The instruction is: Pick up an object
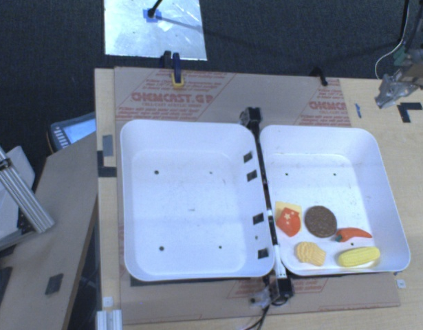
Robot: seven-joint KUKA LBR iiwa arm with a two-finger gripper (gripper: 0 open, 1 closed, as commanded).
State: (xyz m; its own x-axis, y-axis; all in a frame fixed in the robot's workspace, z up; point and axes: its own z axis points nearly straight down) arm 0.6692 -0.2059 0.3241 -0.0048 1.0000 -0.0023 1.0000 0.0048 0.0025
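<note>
Gripper parked off the bins, nothing picked yet.

I see the gripper [392, 96] up at the desk's far right corner; I cannot tell its state. The toy foods sit in the right bin [328, 143], near corner: brown disc [320, 221], corn [358, 256]. Next I'd descend there. The board [218, 91] reads "CHEMCAST".

A robotics lab: two white bins [190, 133] clamped to a cardboard-covered bench [218, 91], cables, aluminium framing [18, 191] at its left edge.
</note>
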